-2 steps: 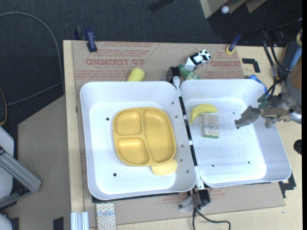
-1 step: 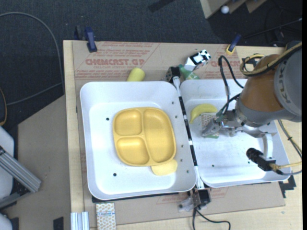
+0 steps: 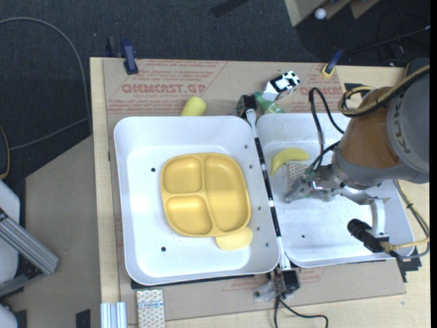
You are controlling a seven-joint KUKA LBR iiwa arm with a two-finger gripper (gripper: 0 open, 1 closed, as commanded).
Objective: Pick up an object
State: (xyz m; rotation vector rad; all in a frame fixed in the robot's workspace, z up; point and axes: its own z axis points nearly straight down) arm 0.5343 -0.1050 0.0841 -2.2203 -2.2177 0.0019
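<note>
Our gripper (image 3: 295, 191) is low in the right bin (image 3: 328, 244), pointing left, just under the yellow banana (image 3: 288, 158). We cannot tell if it is released or clenched, because the view here is blurry and dark. Nothing we can see sits in it.

The banana lies near the top left corner of the right bin, close to the wall between the bins. We think it is a light toy, stiff and a bit slippery, so the middle of its curve looks like the best place to grab.

We count two bins, one banana, one yellow divided plate (image 3: 205, 195) in the left bin (image 3: 136, 183), one flat yellow piece (image 3: 234, 240) poking out under it, and one small yellow thing (image 3: 194, 106) on the bench (image 3: 102, 115).
</note>
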